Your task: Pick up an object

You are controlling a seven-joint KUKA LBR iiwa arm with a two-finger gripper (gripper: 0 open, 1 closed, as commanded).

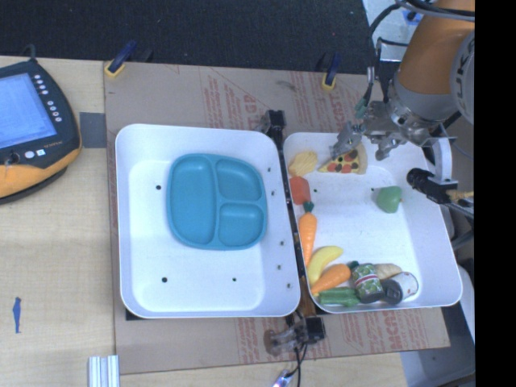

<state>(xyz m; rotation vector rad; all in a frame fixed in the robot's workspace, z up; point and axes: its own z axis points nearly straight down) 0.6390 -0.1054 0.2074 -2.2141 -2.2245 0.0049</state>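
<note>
My gripper (365, 143) hangs over the far edge of the right bin (427, 240), with its fingers spread open. Just below and slightly left of the fingertips lies a toy pizza slice (347, 164) on the bin floor; nothing is between the fingers. A pale yellow piece (303, 163) lies left of the pizza. A small green pepper (389, 198) sits alone towards the right side of the bin.
Along the right bin's left wall lie a red piece (300, 189) and an orange carrot (307, 232). A banana (322, 258), another carrot (332, 277), a green vegetable (339, 297) and a small bottle (377, 282) crowd the near edge. A blue divided plate (218, 200) sits in the left bin (145, 280).
</note>
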